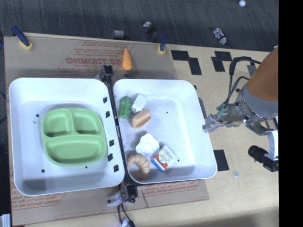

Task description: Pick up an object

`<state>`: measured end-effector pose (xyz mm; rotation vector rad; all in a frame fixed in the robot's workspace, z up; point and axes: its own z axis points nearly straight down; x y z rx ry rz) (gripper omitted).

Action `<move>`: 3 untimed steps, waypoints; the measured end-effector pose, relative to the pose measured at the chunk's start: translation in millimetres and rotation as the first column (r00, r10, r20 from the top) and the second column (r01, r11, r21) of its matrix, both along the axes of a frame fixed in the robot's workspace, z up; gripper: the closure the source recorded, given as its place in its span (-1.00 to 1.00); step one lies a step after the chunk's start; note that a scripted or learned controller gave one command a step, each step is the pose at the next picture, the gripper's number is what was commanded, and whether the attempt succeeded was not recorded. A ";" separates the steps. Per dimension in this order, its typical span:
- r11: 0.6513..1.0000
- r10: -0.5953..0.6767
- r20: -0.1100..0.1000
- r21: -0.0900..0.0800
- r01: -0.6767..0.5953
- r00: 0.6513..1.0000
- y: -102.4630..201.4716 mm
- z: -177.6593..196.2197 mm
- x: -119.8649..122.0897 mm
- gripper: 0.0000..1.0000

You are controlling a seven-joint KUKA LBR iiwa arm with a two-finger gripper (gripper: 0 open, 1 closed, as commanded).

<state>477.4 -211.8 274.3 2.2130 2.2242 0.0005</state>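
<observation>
The right bin [189,126] holds a green vegetable [125,107], a small white-grey block [139,101], a tan bread roll [140,118], a white lumpy object [147,144], a croissant [138,163] and a small red, white and blue carton [164,158]. They lie along the bin's left half. My gripper [209,125] hangs just outside the bin's right rim, over the bench, with nothing seen in it. The grey arm and its orange band reach in from the right.
The left bin [23,98] holds a green divided plate [73,136]. An orange carrot [126,59] lies on the cardboard behind the bins. Blue clamps [22,38] sit at the cardboard's back edge. Black tape marks [189,60] dot the bench to the right.
</observation>
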 end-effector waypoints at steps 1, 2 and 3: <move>1.000 0.003 -0.005 0.003 -0.003 1.000 69.0 -55.1 -0.6 1.00; 1.000 0.001 -0.001 0.002 -0.001 1.000 79.2 -38.7 0.3 1.00; 1.000 0.000 0.001 0.002 0.000 1.000 86.6 -30.6 0.5 1.00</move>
